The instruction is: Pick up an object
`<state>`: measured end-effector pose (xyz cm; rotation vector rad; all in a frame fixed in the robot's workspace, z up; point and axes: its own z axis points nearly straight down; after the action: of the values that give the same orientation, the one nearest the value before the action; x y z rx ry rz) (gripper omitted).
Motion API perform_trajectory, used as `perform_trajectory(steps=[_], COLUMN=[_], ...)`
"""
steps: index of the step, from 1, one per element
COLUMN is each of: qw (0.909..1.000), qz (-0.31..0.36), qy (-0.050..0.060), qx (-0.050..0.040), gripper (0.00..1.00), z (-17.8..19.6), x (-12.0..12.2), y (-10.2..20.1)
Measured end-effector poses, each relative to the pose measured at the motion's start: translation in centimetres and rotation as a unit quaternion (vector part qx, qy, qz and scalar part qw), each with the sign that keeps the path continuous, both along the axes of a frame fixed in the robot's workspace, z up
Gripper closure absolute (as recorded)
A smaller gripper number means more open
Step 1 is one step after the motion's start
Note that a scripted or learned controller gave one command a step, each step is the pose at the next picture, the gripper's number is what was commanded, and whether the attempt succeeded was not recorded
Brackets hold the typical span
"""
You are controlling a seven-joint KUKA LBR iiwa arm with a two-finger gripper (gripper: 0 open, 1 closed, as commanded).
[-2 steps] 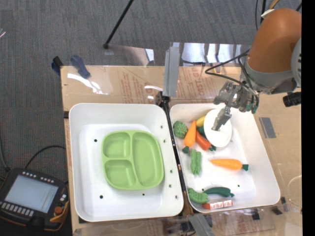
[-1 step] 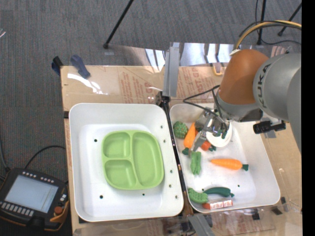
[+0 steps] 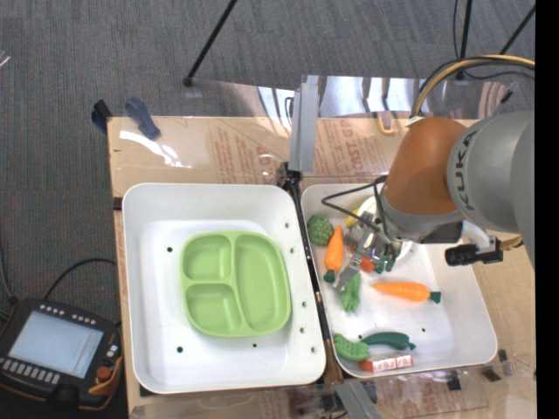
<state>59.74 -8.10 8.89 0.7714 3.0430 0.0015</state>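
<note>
My gripper [image 3: 352, 267] hangs low over the left part of the right bin [image 3: 472, 321]. It sits just right of a small orange carrot [image 3: 334, 248] and just above a green leafy toy [image 3: 351, 294]. A second carrot [image 3: 403, 291] with a green tip lies to its right. A round green vegetable [image 3: 320, 230] rests near the bin's left wall. I see nothing held by the gripper.
Near the right bin's front edge lie a bumpy green pickle [image 3: 351, 347], a dark green pod [image 3: 389, 340] and a red-and-white piece [image 3: 386, 365]. The left bin [image 3: 148, 225] holds a green divided plate [image 3: 236, 284]. A handheld controller [image 3: 52, 347] lies on the floor at left.
</note>
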Motion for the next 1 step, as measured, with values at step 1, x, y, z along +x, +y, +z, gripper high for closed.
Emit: perform_trajectory(steps=[1], qw=[1.0], qz=[-0.006], qy=[0.002], qx=[0.0], gripper=[0.0], z=[-0.18], x=[-2.51], y=[0.29])
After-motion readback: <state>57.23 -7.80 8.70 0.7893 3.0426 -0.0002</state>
